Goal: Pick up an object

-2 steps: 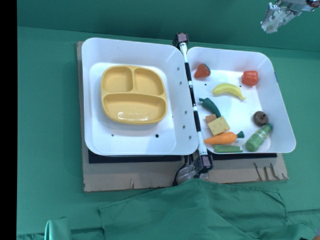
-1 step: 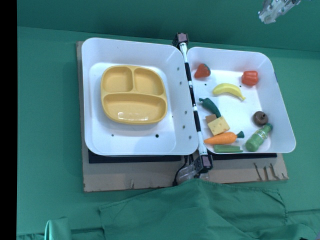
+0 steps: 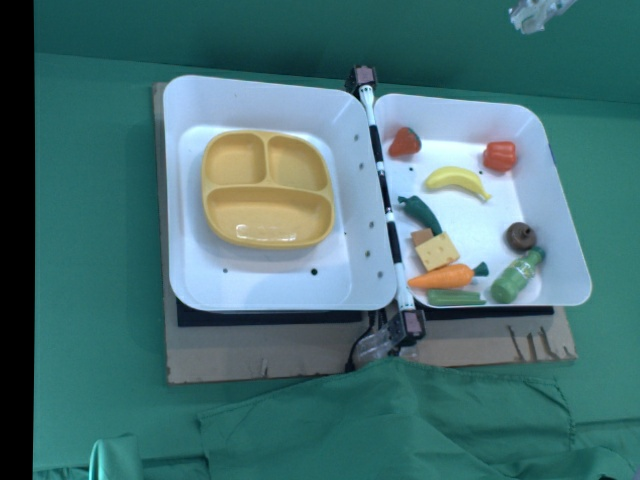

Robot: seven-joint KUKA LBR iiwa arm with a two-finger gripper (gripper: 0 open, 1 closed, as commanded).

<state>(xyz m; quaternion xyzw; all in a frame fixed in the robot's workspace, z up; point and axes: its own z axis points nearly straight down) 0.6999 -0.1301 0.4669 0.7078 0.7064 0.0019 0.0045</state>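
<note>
Green cloth (image 3: 400, 423) is bunched along the near edge of the bench, just short of the cardboard (image 3: 250, 363) under the two bins.

Nearest in the right bin (image 3: 560, 218) is a tight cluster: a green pod (image 3: 455, 297) lies touching the carrot (image 3: 442, 277), and the cheese wedge (image 3: 438, 251) sits just behind them with a small brown block (image 3: 422, 237) at its corner. A green bottle (image 3: 516, 277) lies tilted near the front right wall, and a brown round piece (image 3: 519, 235) sits just beyond it. Farther back come a dark green vegetable (image 3: 419, 211) close to the divider, the banana (image 3: 457, 180) in open floor, then a strawberry (image 3: 404, 142) and a red pepper (image 3: 499, 155) toward the far wall. Any of these would serve as the object to pick.

The left bin (image 3: 190, 268) holds a yellow plate (image 3: 267, 189) with three compartments, all bare.

Farthest, the gripper (image 3: 540, 3) hangs high past the right bin's back corner, well clear of everything and grasping nothing; whether its tips are parted I cannot tell.

The risks, as I judge them: a descent into the front cluster would likely nudge neighbours or catch two at once; the rounded bottle may roll out of a pinch; pieces near a wall or the divider leave little room for closing. The banana looks the safest target.
</note>
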